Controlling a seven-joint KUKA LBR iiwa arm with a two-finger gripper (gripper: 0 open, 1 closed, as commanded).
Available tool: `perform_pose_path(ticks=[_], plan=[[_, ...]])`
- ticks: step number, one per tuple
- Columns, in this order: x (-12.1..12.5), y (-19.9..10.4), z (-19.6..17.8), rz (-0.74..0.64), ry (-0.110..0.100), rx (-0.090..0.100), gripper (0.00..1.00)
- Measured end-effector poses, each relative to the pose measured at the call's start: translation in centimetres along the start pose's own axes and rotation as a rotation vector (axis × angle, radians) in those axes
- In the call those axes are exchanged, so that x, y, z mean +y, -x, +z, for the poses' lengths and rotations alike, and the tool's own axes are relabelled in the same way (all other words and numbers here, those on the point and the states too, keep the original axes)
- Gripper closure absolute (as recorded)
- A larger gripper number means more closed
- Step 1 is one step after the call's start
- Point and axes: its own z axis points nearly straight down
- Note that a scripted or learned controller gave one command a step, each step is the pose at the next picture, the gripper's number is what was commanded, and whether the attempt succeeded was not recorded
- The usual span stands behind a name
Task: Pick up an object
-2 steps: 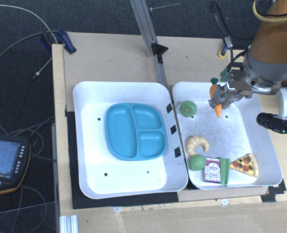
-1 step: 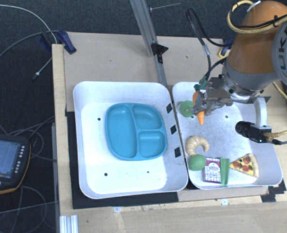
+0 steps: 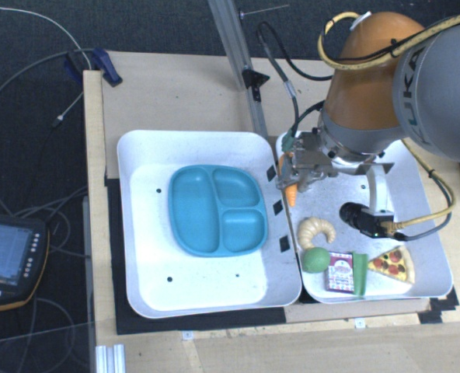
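Note:
My gripper (image 3: 294,179) hangs over the left rim of the right bin (image 3: 424,216), under the grey and orange wrist. A small orange carrot (image 3: 291,196) sticks out below the fingers, its thick end pinched between them and its tip pointing toward the front. Below it in the right bin lie a pale croissant (image 3: 316,228), a green ball (image 3: 316,259), a small red and pink box (image 3: 340,273) with a green strip (image 3: 360,273) beside it, and a pizza slice (image 3: 393,265).
The left bin (image 3: 137,208) holds a blue divided plate (image 3: 217,209). A metal post (image 3: 234,37) rises behind the bins. Cables and a handheld pendant (image 3: 8,259) lie off the bench at the left.

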Motion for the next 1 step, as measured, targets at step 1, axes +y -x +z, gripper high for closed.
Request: perform_pose_path(ticks=[1], plan=[[0.02, -4.69, 1.13, 0.0, -0.001, 0.0, 1.0]])
